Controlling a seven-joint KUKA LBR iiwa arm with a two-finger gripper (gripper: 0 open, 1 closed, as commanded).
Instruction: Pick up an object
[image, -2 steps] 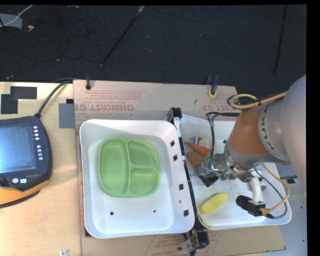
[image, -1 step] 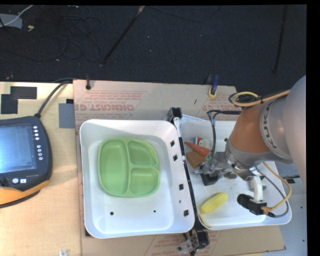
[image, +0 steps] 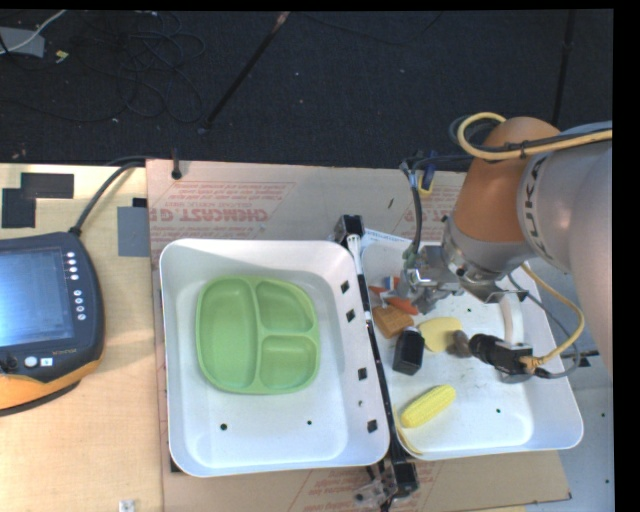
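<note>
The right bin (image: 545, 432) holds several small things. A yellow corn cob (image: 427, 405) lies near its front. A black block (image: 408, 352) stands at the bin's left wall, with a brown piece (image: 391, 321) and a small orange piece (image: 399, 303) just behind it. A pale yellow piece (image: 438, 331) lies in the middle. My gripper (image: 418, 278) hangs low over the bin's back left part, just behind the orange and brown pieces. I cannot make out anything held in it.
The left bin (image: 185, 405) holds a green divided plate (image: 258, 333). A handheld control screen (image: 40, 310) lies on the bench at the far left. Cardboard (image: 250, 205) lies under both bins.
</note>
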